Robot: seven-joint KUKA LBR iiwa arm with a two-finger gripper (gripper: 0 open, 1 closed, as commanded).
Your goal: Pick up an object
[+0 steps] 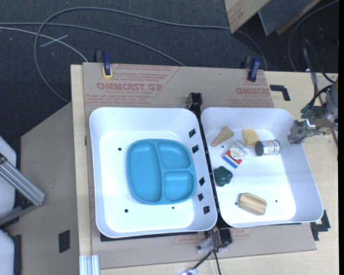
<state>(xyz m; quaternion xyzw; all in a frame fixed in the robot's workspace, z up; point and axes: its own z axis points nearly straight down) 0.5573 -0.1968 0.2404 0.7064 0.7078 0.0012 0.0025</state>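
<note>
L bin (102, 161) has just the blue divided plate (160, 171); pickables sit in R bin (301, 198): green pc (222, 175), bread roll (252, 203), carton (235, 153), small can (267, 147).
Gripper (299, 132) hangs at R rim nr the can w/ nothing in it, can't tell jaw opening; best to center over the can, drop straight, then close.

The bench (54, 177) was pale wood with a light, bare top. On it lay a brown cardboard sheet (145, 80) printed with red lettering, fixed along its far edge by two blue clamps, one (107, 65) near the far-left corner and another (253, 69) toward the far right. Beyond the bench's far edge the floor (161, 27) was dark carpet, crossed by thin grey cables (59, 37). A cardboard box (244, 12) stood at the top right. An aluminium rail (20, 182) angled in beside the left edge. Light was even and soft.
</note>
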